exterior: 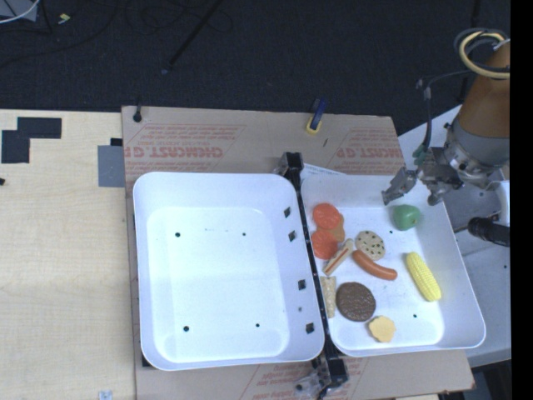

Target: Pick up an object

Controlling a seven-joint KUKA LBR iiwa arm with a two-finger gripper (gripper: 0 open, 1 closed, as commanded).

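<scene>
With the gripper [419, 187] held open and empty at the frame's right, just above the green ball [406, 217] in the right bin [466, 307], the ball could be nudged away if clipped.

The arm [485, 111] is stout and rounded, its upper casing a warm orange that gives way lower down to a broad grey collar. A yellowish cable [480, 47] coils in a loop at its top, and a thin dark wire [429, 115] runs down along its side. Below the collar sits a cluster of silver-grey metal fittings with dark joints. The tool [419, 187] is dull grey metal, with two slim fingers [398, 189] that look angular and darker at their tips.
</scene>
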